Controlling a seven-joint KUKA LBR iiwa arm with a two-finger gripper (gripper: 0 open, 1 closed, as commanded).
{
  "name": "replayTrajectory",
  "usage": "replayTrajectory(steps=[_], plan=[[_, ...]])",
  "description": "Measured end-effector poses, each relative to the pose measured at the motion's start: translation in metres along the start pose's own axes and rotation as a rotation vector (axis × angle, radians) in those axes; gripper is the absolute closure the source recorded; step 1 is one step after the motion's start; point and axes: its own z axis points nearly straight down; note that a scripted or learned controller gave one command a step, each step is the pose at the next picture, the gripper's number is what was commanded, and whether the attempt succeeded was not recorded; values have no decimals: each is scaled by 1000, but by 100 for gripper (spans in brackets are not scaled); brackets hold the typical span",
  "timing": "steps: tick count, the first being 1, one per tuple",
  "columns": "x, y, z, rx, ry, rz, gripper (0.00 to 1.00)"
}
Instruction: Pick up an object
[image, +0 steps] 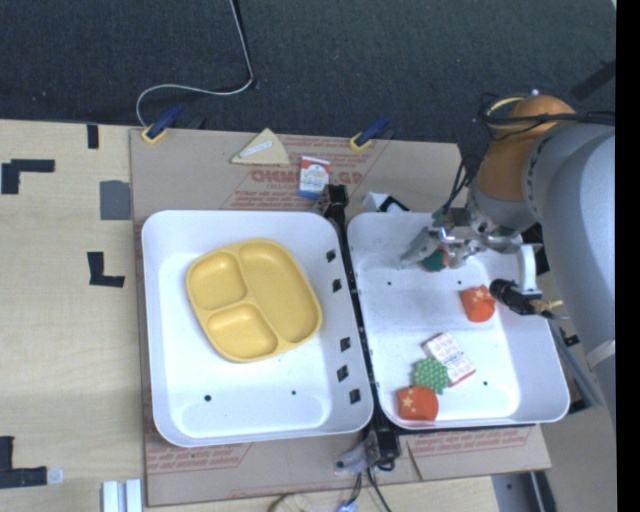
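Two white bins sit side by side: the left bin (170, 400) holds one yellow divided plate (252, 298). The right bin (530, 385) holds two orange-red pieces (479, 304) (418, 403), one green piece (432, 374), one patterned card (449, 358). The end effector (440, 252) pinches a small dark-green object (433, 262) at that bin's far end.

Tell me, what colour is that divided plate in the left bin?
Yellow: the three-compartment plastic plate shows plainly in the camera view.
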Motion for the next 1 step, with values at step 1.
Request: replayTrajectory(steps=[1], plan=[[-1,0,-10,2,-3,0,100]])
